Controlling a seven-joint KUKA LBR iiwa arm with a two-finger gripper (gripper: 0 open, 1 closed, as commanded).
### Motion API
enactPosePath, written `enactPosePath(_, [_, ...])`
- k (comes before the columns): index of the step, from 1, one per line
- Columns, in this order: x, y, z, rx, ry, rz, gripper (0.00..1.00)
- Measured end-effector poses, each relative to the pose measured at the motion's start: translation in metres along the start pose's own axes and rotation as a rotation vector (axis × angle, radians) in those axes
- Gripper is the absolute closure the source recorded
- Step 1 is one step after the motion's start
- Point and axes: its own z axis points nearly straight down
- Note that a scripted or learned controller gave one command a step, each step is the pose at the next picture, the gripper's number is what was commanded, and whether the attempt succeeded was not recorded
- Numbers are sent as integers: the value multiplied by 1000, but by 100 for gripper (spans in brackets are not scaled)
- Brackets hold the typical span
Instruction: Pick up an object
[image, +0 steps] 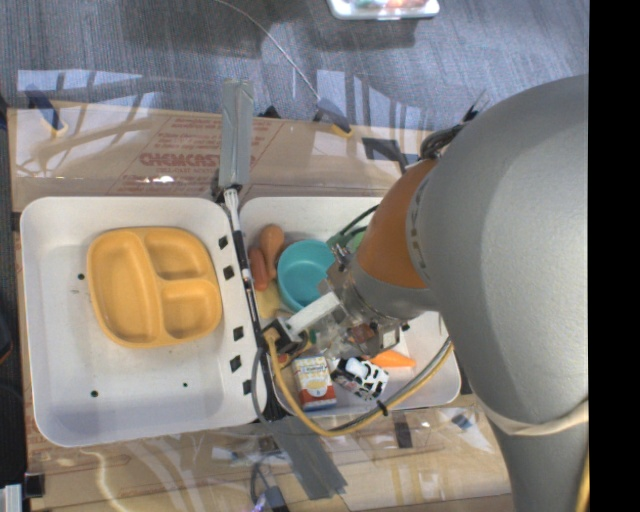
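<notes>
One yellow tray (153, 283), one teal bowl (302, 272), two bins (50, 400).

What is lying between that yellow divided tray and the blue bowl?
In the camera view, the bins' shared wall and a brown hot-dog-like toy lie between the yellow tray and the blue bowl.

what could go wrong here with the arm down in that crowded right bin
The toys lie packed together: the small carton, the cow figure and the orange carrot piece lie close together below the gripper, so a grab may catch two or knock one aside. The teal bowl sits right beside the wrist and could get shoved. The yellow cable loops near the carton and might snag.
</notes>
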Motion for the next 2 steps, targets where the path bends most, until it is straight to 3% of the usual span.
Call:
enactPosePath(1, [-19, 56, 43, 4, -4, 22, 100])
enactPosePath(2, [6, -17, -1, 5, 4, 71, 100])
